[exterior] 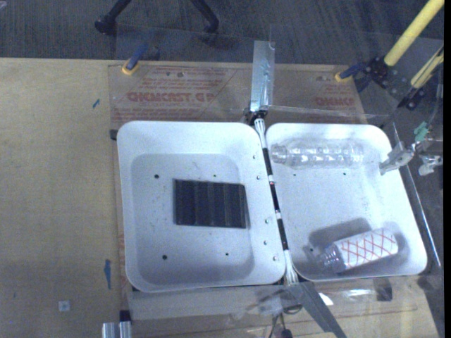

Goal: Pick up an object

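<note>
Two shallow white plastic bins with rounded corners sit side by side on the tan wooden counter [49, 189], their inner rims touching along a seam.

The left bin [141, 146] has a smooth, matte floor with a few small dark dots. On that floor, a little right of its middle, lies a flat dark rectangular pad [211, 203] with lengthwise ribs, its long edges roughly parallel to the bin's front rim.

The right bin [331, 210] holds two things, well apart. A clear plastic bottle [317, 153], ridged and glossy with bright reflections, lies on its side along the far wall. Near the front right corner lies a second bottle [361, 249], also on its side and tilted slightly, wrapped in a white label with a red diamond lattice; its clear, crinkled neck end points toward the seam.

At the right edge, beside the right bin's far corner, small pale metal pieces [405, 157] show; whether they belong to the end effector, and whether it is released or clenched, I cannot tell.

Behind the bins stands a clear sheet with red lettering [169, 94].
</note>
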`<action>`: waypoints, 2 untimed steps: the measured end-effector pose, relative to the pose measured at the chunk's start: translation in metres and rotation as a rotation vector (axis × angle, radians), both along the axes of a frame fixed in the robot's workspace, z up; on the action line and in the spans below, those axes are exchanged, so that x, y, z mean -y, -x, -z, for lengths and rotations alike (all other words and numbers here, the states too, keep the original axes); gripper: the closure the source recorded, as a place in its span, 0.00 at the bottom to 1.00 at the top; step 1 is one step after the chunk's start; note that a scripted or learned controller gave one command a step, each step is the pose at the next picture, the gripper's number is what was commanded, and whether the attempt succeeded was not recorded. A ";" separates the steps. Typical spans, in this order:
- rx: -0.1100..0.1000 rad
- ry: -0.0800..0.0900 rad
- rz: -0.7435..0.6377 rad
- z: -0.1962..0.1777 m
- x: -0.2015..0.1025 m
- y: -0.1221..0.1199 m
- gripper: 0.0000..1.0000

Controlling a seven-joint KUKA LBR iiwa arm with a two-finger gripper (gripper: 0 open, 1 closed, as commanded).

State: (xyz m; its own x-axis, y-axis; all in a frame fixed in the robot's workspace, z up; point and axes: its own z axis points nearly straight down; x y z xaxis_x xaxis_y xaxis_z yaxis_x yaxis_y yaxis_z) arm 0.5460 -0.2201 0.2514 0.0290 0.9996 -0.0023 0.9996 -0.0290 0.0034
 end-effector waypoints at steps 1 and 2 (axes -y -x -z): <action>0.001 0.001 -0.116 -0.030 -0.018 -0.023 0.00; -0.008 -0.005 0.136 0.050 -0.096 0.067 0.00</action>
